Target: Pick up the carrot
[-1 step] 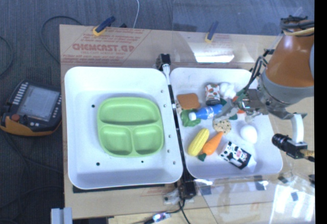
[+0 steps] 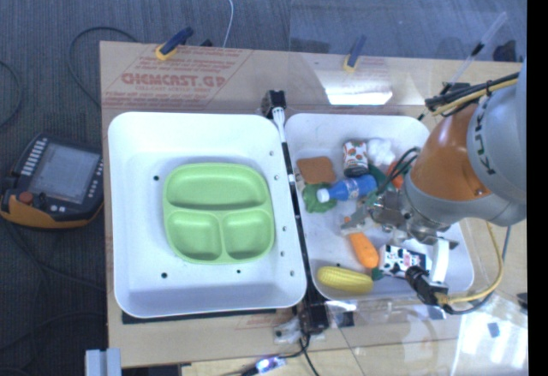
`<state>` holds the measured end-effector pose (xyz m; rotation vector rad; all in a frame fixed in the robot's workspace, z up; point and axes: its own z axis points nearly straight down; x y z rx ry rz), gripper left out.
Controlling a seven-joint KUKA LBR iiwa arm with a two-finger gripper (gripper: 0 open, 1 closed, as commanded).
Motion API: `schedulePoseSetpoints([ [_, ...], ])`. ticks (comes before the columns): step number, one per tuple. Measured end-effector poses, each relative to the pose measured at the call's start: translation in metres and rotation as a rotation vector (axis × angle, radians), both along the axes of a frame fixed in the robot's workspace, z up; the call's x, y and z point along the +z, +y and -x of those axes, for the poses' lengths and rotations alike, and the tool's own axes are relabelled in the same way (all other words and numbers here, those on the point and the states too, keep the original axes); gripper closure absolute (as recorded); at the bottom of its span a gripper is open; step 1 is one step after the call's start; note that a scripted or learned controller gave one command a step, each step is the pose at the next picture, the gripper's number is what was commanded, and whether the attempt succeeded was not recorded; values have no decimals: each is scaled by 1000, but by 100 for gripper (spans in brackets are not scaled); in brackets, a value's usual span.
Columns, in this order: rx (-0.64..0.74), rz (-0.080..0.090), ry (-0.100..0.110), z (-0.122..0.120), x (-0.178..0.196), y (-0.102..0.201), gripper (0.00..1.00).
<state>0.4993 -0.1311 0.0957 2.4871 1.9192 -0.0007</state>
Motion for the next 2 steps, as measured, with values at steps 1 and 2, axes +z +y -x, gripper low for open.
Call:
schedulePoseSetpoints([
  [1, 0, 1, 5, 1, 8, 0, 100],
  [2, -49, -1, -6, -10, 126, 67, 100],
])
